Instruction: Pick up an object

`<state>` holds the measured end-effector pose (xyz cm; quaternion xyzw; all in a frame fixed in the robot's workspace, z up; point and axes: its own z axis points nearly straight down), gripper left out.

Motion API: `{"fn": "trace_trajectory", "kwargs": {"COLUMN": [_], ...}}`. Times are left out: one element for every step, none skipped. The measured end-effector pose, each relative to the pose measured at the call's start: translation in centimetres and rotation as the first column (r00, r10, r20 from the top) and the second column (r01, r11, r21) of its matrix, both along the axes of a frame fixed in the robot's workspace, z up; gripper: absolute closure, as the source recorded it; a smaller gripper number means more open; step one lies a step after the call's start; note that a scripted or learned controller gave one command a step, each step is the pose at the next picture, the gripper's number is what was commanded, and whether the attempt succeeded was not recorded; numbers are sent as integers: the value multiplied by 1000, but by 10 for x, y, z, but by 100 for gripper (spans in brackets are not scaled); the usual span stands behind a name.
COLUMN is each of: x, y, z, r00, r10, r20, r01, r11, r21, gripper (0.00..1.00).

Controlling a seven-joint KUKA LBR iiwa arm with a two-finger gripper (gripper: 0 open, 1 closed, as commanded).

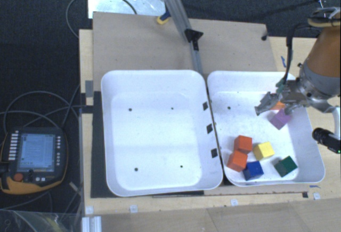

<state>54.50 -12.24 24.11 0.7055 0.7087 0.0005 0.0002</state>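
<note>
— Gripper (278, 104) hanging low over the right bin (229, 89), right-centre of frame, arm entering from the right edge. Released or clenched? Cannot tell from this slant.

— Nearest thing?

— Purple block (281, 118), touching or just below the gripper in frame, slightly to the right. Tilted, corners turned diamond-wise; near-cubic, so no real long axis. Unclear whether on the bin floor or lifted.

— Anything else close?

— Hint of orange (278, 104) right at the gripper, too small to name. Further toward lower left: two orange blocks (240, 153), yellow block (264, 150), blue block (253, 170), green block (286, 165), clustered along the bin's lower edge, well apart from the gripper.

— Judgement?

— Probably a short drop, squared to the purple faces.
</note>
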Motion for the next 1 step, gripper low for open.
{"fn": "trace_trajectory", "kwargs": {"x": [0], "y": [0], "z": [0], "r00": [1000], "r10": [-1], "r20": [1], "r01": [1], "r11": [1000], "r21": [0], "gripper": [0]}}
